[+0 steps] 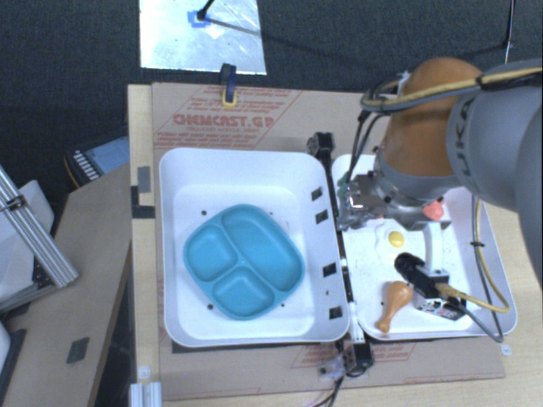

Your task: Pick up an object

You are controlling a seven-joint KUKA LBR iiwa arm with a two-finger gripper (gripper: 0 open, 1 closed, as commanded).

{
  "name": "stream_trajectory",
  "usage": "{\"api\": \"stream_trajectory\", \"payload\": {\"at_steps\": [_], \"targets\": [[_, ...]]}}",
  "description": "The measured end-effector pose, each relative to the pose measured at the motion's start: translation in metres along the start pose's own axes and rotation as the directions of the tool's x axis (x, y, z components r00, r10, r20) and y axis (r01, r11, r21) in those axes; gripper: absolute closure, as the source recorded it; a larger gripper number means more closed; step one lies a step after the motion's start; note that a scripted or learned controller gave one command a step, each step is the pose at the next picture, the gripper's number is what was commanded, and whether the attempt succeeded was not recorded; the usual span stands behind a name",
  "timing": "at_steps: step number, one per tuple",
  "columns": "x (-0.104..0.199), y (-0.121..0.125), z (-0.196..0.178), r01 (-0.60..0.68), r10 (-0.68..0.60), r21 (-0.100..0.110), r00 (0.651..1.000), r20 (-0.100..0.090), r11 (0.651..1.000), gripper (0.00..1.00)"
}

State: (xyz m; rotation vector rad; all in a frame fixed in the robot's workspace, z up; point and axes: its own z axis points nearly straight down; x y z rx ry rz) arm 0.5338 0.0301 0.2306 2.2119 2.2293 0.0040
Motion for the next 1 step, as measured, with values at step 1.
{"api": "stream_trajectory", "payload": {"at_steps": [1], "targets": [[0.0455,-0.0032,-0.0012,0.000,0.000,0.000,1.000,0.000,1.000,1.00]]}}
